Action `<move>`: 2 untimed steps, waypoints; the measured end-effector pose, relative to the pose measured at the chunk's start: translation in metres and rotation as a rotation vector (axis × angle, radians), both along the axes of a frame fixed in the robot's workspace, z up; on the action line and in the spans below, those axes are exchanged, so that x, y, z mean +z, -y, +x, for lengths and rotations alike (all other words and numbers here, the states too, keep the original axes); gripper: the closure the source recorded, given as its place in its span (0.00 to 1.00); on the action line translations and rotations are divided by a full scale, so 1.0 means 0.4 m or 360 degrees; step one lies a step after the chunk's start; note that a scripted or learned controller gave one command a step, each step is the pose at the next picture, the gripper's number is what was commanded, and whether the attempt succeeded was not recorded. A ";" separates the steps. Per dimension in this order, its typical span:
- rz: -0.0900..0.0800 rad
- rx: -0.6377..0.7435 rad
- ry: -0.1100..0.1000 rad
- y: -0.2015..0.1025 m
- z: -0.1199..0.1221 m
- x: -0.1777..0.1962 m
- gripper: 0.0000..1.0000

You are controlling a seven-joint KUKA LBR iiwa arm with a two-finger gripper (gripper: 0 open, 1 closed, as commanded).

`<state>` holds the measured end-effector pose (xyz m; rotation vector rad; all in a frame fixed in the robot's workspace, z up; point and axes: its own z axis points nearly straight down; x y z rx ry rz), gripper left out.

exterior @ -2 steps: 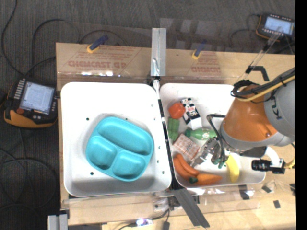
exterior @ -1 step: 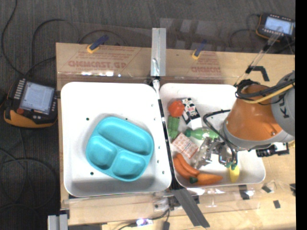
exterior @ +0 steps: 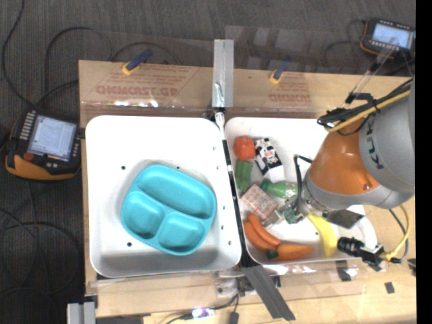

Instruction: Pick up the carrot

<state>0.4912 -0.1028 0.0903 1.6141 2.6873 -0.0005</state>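
Wooden surface (exterior: 162, 86) carries two bins; the orange tapered carrot (exterior: 291, 252) lies unlifted at lower right. Whether the hand (exterior: 294, 211) above is spread cannot be told, so the grasp remains.

Your arm (exterior: 378, 160) enters from the right of the frame, orange band tilted down-left, its end effector (exterior: 294, 211) low at centre-right.

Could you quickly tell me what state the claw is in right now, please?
Claw: low in the right bin; open or closed cannot be told.
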 end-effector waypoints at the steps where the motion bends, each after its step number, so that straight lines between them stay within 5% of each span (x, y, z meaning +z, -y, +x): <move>1: 0.0002 0.0153 -0.0012 -0.107 -0.019 0.377 1.00; 2: 0.0001 0.0092 -0.0011 0.140 -0.019 0.349 1.00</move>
